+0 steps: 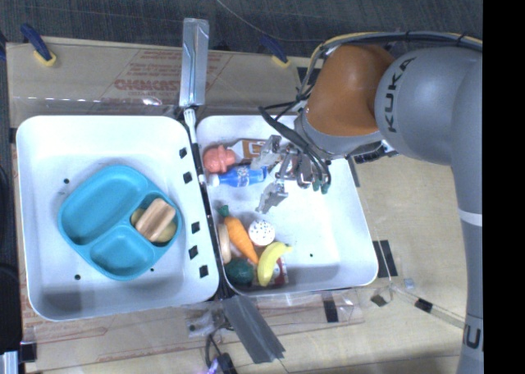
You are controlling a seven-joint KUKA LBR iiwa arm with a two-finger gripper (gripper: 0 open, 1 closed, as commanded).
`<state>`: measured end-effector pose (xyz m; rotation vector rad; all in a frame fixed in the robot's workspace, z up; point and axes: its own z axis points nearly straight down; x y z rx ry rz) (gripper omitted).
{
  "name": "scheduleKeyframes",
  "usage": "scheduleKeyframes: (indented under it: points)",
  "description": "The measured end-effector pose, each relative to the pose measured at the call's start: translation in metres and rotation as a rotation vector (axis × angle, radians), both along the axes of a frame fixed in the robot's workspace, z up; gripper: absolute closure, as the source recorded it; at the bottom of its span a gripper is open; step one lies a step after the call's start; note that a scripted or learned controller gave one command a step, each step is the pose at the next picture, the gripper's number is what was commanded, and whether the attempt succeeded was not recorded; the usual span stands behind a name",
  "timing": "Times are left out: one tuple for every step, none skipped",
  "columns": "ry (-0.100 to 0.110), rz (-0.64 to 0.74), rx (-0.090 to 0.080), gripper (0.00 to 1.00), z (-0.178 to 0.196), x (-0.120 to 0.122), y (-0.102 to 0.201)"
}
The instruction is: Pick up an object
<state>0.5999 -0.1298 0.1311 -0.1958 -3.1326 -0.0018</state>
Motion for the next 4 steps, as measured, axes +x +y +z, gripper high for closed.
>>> scheduleKeyframes:
  points:
    - [-0.018,-0.029,-0.006,0.00,0.133,-0.073,-0.009]
    - [0.002,0.105,0.001,0.00,0.008,-0.115,0.041]
    - [-0.008,0.505,-0.002,0.00,0.046,-0.057,0.018]
    - [-0.016,0.617,-0.004,0.00,-0.011,-0.092,0.034]
